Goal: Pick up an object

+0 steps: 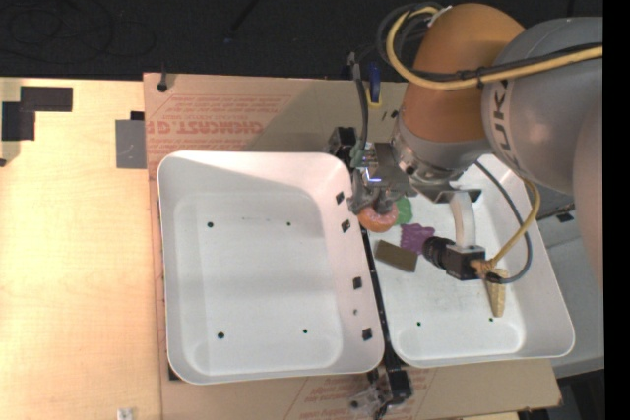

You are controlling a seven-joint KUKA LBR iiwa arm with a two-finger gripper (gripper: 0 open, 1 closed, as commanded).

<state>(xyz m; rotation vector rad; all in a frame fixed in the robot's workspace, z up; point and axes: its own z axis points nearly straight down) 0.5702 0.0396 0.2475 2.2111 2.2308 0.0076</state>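
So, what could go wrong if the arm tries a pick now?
The gripper sits close to the left wall of the right bin, so it may hit the rim. The orange object, green object and purple object lie crowded together, so a grasp may slip or push neighbours away.

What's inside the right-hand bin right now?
An orange-pink round piece, a green piece, a purple piece, a brown block and a tan cone. The arm covers the bin's far part.
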